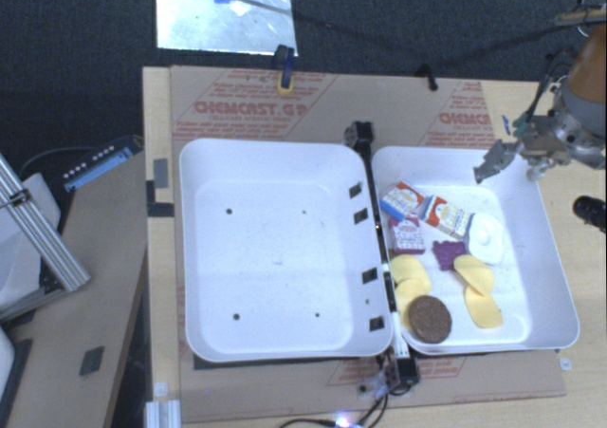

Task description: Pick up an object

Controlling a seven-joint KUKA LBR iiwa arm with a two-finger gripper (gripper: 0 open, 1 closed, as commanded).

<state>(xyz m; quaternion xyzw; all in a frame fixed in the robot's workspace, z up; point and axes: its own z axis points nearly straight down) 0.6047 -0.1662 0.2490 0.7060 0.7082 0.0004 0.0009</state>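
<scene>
Cardboard sheet (256,99) under both white bins (275,156).

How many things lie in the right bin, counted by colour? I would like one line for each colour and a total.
Right bin, by main colour:
Yellow pieces: 3
Red-and-white packets: 2
Purple things: 2
White round thing: 1
Brown round thing: 1
Total: 9

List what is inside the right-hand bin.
The right bin holds two small cartons, a purple packet, purple piece, white disc, three yellow pieces, and a brown disc. Anything beneath them is hidden.
</scene>
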